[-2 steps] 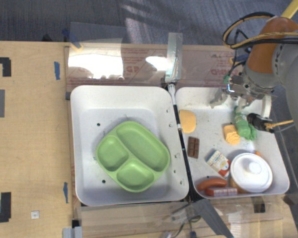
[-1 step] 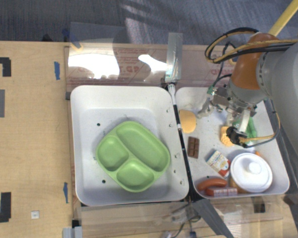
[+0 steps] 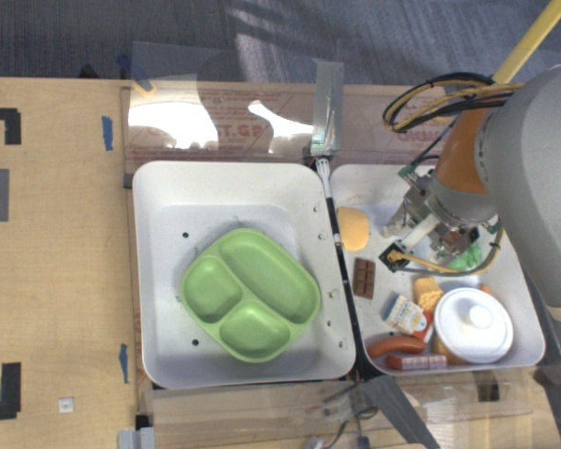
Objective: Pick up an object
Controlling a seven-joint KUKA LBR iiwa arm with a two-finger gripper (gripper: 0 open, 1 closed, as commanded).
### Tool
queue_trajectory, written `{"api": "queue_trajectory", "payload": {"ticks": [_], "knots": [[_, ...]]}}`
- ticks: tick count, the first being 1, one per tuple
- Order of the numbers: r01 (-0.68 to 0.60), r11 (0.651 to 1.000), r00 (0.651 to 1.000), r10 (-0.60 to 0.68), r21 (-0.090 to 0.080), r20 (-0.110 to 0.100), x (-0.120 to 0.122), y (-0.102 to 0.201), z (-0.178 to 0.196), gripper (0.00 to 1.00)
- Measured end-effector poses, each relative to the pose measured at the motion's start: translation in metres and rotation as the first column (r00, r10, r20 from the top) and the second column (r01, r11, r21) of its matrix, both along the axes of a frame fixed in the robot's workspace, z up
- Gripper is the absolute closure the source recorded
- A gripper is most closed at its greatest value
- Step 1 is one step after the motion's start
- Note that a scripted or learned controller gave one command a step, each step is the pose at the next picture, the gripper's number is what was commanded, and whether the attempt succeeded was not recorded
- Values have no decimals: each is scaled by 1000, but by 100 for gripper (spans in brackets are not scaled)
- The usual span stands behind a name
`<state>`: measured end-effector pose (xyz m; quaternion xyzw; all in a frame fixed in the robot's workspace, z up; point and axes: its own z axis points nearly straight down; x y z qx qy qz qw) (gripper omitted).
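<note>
So the closest candidate is a small green item (image 3: 465,259), just up from the white round tub (image 3: 473,325) in the right bin (image 3: 374,193). The gripper (image 3: 432,238) sits right on top of it, so all I get is a bright green sliver poking out along the gripper's lower edge. Too covered to say what it actually is. I honestly can't tell whether the claw is released or clenched from this angle, and nothing visibly sits in it.

The clutter around the tub is pretty tight:
- a yellow-orange waffle-looking piece (image 3: 429,295) touches the tub's upper left side
- a little printed carton (image 3: 407,314) is just left of the tub, leaning over
- a red sausage (image 3: 397,346) lies lower left of the tub, with a thin pink-red bar (image 3: 421,363) right below it along the bin's front wall
- a brown chocolate bar (image 3: 364,277) is further left of the tub, near the divider between the bins
- a rounded yellow-orange lump (image 3: 353,228) sits up and left of the tub, also against that divider

Well left of the tub, the left bin (image 3: 168,213) has a lime green divided plate (image 3: 251,293) with three compartments, lying flat.
</note>
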<state>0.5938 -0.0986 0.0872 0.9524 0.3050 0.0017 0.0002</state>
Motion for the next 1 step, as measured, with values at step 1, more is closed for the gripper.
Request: {"api": "queue_trajectory", "payload": {"ticks": [1], "knots": [[-26, 1000, 1000, 26, 3, -9, 58, -22, -1, 0]]}}
